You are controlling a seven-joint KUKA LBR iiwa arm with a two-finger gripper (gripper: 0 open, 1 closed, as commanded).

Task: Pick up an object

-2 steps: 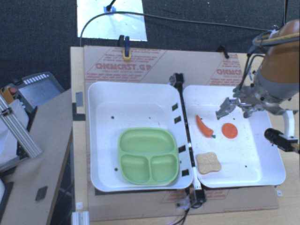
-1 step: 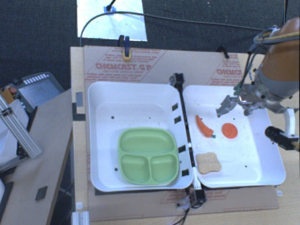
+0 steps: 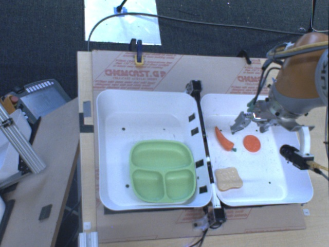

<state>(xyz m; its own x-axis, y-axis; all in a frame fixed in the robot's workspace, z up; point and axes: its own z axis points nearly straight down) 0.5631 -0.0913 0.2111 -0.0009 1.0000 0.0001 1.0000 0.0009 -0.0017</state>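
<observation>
Claw [image 3: 250,120], fingers spread and pinching nothing, hangs over the right bin [image 3: 293,189]; orange carrot [image 3: 224,139] lies just below-left of it, long axis slanting down-right, red disc [image 3: 251,143] right below.

Backing board [image 3: 154,68] reads "CHEMCAST GP" (red print, repeated at right).

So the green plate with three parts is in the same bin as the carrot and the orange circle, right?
Not quite. The camera view shows the green plate alone in the left bin. The carrot and the orange circle lie in the right bin, under the gripper.
</observation>
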